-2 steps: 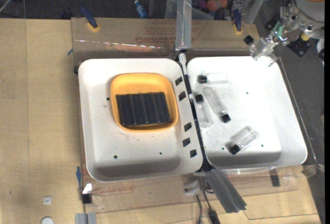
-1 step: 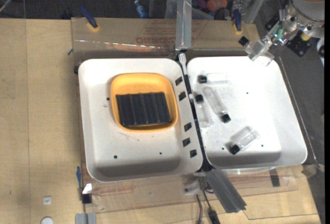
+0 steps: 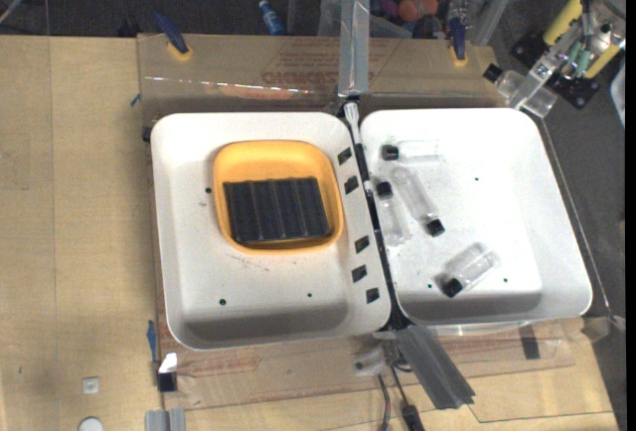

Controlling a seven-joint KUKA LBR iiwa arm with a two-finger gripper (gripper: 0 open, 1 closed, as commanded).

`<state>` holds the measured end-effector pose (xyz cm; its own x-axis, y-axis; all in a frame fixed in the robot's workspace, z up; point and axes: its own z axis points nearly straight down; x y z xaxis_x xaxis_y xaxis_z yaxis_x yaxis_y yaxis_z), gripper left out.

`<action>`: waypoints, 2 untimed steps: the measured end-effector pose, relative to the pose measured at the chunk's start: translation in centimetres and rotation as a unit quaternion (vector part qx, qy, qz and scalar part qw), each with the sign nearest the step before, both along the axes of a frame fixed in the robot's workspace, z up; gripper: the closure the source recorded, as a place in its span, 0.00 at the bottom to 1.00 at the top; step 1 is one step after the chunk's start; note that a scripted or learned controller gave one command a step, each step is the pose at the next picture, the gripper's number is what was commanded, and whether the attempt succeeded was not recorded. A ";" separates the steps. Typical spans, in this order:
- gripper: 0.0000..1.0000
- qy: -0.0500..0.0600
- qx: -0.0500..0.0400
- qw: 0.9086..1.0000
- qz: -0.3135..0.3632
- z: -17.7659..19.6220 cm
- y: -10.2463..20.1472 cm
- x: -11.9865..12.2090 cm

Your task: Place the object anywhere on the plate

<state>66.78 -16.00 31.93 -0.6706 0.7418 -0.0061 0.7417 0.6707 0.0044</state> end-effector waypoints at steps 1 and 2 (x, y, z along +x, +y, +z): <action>1.00 -0.001 -0.001 0.993 0.116 4.0 -6.4 -0.5; 1.00 -0.002 -0.003 0.955 0.297 6.6 -6.2 -0.9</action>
<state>65.83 -22.21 38.52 -0.9731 0.2301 -0.0118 0.2301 0.9732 0.0014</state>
